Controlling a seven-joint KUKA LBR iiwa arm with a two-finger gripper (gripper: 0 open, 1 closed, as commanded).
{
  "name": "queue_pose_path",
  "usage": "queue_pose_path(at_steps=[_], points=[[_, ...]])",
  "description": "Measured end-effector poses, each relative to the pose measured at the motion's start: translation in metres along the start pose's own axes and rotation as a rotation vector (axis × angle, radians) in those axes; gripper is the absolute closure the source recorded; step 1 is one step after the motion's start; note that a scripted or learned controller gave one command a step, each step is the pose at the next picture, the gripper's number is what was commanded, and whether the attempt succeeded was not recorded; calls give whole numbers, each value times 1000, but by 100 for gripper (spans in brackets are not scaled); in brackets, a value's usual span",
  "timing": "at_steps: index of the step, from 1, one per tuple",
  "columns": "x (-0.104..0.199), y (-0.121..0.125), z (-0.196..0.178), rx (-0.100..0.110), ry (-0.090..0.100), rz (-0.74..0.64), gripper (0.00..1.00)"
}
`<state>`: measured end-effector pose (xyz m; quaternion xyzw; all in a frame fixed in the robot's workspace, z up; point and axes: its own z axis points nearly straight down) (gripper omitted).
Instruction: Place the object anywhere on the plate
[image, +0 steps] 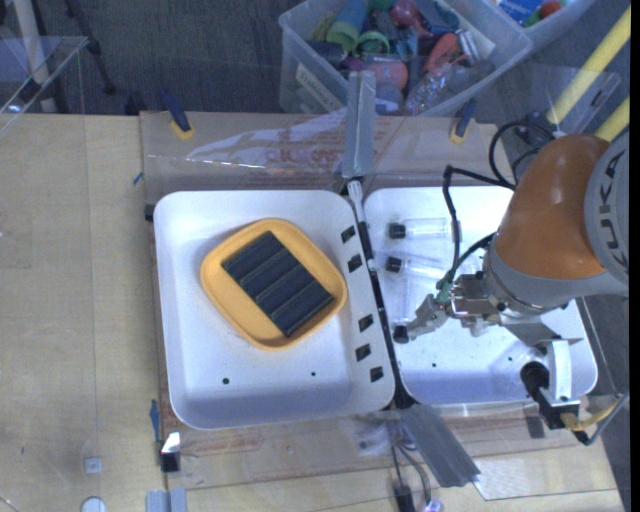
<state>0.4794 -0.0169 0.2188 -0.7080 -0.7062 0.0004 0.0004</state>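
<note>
Wooden benchtop (70, 300) carries two shallow white bins side by side, w/ a dark divider strip (368, 300) running btwn them.

Task objects: two clear plastic vials w/ black caps lie in the right bin (480, 375), upper-left part. Upper vial (420, 230) lies on its side, cap pointing left. Lower vial (415, 265) sits just below it, same orientation, near the divider. Both rest on the bin floor, apart from each other and free of the arm.

Yellow rounded-square plate (225, 300) sits in the left bin (200, 390), roughly centred. A black ribbed rectangular pad (278, 283) lies on it, turned at a slant. Plate is well apart from the vials, across the divider.

Gripper (425, 315) hangs low over the right bin, just below the lower vial, tip aimed left toward the divider. Fingers are blurred and small, so can't tell whether the pincer is open or closed; no vial seen btwn them. Grey arm w/ orange band (555, 215) comes in from the right, covering much of that bin's right side, black cables looping around the wrist.

Behind the bins: a clear plastic sheet (290, 145) held by clamps, and a clear tub of mixed colourful toys (400, 45) at the top.
</note>
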Motion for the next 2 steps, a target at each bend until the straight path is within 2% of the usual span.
queue_pose_path(at_steps=[2], points=[[16,0,-2,0,0,68,0]])
